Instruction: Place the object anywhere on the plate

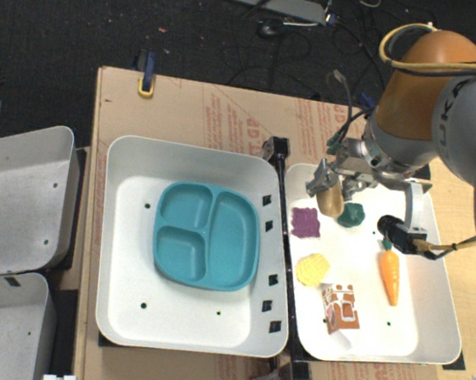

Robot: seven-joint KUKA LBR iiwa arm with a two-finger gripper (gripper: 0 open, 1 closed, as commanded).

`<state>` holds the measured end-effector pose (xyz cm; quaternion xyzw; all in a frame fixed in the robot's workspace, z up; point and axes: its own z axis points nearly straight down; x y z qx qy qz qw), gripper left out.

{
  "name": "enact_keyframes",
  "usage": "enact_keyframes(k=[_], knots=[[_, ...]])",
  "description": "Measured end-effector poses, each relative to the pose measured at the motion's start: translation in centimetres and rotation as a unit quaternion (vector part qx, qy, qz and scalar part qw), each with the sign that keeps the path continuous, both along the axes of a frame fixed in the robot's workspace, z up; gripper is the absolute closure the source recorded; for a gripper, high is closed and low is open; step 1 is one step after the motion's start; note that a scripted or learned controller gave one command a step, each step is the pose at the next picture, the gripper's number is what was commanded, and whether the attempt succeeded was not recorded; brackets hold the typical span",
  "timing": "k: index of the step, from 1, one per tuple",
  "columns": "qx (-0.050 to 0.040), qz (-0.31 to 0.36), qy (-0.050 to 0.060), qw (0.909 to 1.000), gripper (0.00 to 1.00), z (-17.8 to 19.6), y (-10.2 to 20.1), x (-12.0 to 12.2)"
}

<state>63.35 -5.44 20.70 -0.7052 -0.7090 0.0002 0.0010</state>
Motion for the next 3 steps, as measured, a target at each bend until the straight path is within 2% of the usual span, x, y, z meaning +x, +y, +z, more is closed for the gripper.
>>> enact_keyframes(k=[2,3], knots=[[0.0001,0.0,0.001,1.0,1.0,0.6,8.3,-6.8],[0.0007,0.002,0.0,1.0,1.0,2.6,13.4,-9.1]])
